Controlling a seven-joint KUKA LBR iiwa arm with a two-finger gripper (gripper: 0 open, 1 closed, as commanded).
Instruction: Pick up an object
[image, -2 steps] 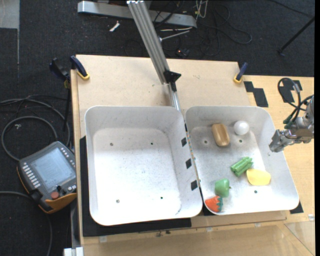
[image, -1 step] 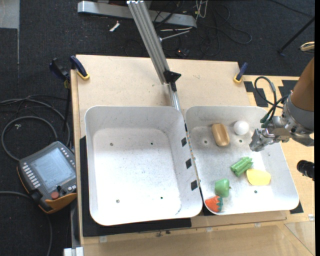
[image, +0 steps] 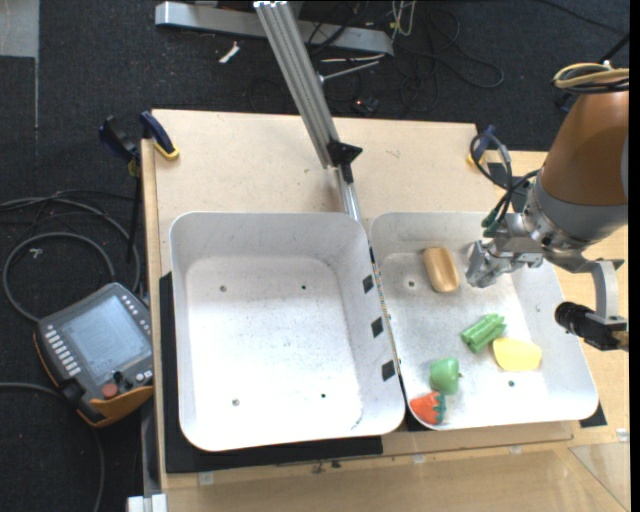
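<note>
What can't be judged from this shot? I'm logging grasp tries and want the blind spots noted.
- The hand: camera view, small and dark beside the tan object; whether it touches it is unclear.
- Red object: in the right bin, partly behind the green object; shape unclear.
- Arm: cut off by the right edge.

In the right bin (image: 560, 400), a tan block (image: 440, 269), green piece (image: 482, 332), yellow piece (image: 517, 354), and green and red items (image: 441, 388) are crowding the middle and near side; bare floor is lying open along the far wall, and the gripper (image: 480, 268) is hanging just beside the tan block.
</note>
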